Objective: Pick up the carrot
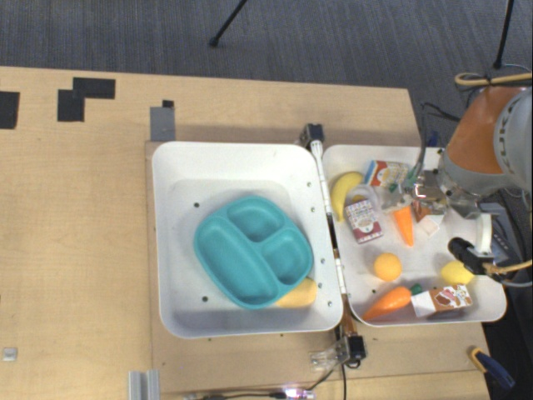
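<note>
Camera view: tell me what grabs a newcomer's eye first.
The teal divided plate dominates the left bin. The right bin is crowded with toy food, including a carrot near its front edge. The grey arm with its orange band reaches in from the right.

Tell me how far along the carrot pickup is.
Done: the claw has reached into the right bin. In hand: it hovers by the small carrot, which lies on the bin floor. Left: gripping and lifting. A larger carrot lies near the front rim, untouched.
</note>
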You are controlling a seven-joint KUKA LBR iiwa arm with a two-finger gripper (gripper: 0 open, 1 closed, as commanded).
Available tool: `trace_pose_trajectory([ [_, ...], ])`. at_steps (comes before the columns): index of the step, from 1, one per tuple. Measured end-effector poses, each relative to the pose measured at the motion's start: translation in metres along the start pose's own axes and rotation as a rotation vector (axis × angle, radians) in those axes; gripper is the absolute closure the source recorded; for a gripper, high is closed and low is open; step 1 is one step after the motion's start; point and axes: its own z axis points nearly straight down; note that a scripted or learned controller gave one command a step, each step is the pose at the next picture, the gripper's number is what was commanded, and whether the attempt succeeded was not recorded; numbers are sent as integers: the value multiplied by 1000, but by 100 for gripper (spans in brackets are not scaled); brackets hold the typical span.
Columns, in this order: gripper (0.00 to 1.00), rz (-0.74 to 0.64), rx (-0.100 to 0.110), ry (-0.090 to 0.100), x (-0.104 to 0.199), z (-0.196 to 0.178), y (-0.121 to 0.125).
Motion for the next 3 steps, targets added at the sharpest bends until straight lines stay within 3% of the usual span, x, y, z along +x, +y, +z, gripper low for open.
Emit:
trace_pose_trajectory([
  [2, 0, -66, -3, 6, 19, 1, 0],
  [3, 100, -66, -9, 5, 19, -2, 2],
])
